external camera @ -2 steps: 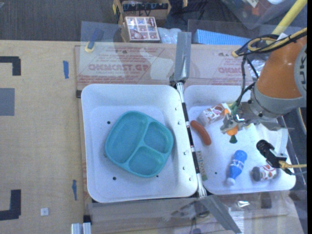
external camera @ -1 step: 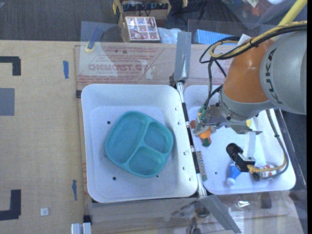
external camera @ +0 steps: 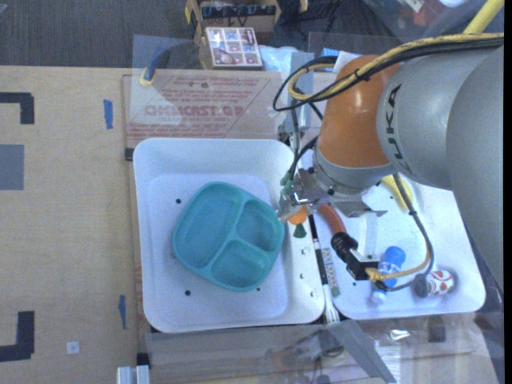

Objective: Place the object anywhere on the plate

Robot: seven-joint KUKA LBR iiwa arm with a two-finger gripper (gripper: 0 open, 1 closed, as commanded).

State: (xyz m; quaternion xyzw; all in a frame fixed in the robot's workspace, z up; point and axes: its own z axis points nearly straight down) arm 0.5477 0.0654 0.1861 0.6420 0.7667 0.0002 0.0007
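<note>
A teal plate (external camera: pixel 228 234) with three compartments lies in the left white bin (external camera: pixel 160 174). My gripper (external camera: pixel 293 206) hangs over the ridge between the two bins, just off the plate's right rim. A small orange object with a dark green tip (external camera: pixel 298 218) sits between its fingers and points downward. The gripper is shut on it. The big grey and orange wrist hides most of the gripper body from above.
In the right bin (external camera: pixel 460 294) lie an orange-red stick-like thing (external camera: pixel 329 215), a blue object (external camera: pixel 392 258) and a red-and-white object (external camera: pixel 441 282). A clear sheet with red lettering (external camera: pixel 200 110) lies behind the left bin, and cardboard boxes (external camera: pixel 232 22) stand beyond it.
</note>
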